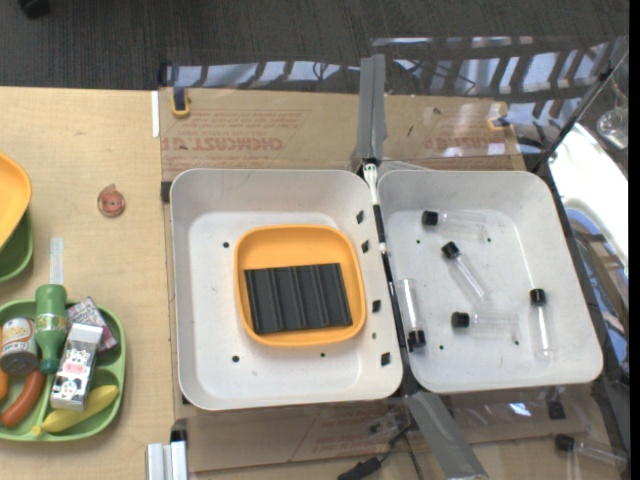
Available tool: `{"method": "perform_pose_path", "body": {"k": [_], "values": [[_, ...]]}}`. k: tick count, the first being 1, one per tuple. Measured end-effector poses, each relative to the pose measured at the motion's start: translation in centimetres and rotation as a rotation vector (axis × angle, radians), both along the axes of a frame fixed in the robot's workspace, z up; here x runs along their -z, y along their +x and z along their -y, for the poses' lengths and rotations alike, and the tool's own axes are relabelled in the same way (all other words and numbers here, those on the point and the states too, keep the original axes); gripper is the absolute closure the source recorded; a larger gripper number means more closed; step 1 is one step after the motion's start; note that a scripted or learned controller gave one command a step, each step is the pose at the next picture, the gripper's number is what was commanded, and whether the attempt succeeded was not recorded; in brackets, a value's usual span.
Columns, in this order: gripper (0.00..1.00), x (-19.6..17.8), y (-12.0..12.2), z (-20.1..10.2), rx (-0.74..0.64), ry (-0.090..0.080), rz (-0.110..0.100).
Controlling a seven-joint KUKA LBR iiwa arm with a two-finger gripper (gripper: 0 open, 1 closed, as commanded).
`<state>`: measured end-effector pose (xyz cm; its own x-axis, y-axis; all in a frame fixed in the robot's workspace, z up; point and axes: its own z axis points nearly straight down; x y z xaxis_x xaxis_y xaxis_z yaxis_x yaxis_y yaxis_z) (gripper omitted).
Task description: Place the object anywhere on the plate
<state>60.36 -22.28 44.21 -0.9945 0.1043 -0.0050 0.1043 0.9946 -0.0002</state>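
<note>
The clear plastic tubes with black caps lie scattered in the right-hand white bin [570,268]. The central tube [466,274] runs diagonally, cap to the upper left. We judge a grasp across its long axis soundest, then a carry to the orange square plate [300,240] in the left-hand white bin [200,268], releasing low. We cannot tell the state of the gripper's jaws.

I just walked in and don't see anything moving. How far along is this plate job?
Nothing looks done yet. The orange plate in the left bin carries only a dark ribbed insert. The clear tubes lie in the right bin, none being carried. Picking one and placing it remains.
</note>
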Motion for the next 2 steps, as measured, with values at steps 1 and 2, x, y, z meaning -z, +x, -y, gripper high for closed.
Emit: {"method": "perform_pose_path", "body": {"k": [1, 2], "values": [[1.0, 0.0, 3.9, -0.1, -0.237, 0.0, 0.0], [1.0, 0.0, 5.7, -0.1, -0.627, -0.001, 0.001]]}}
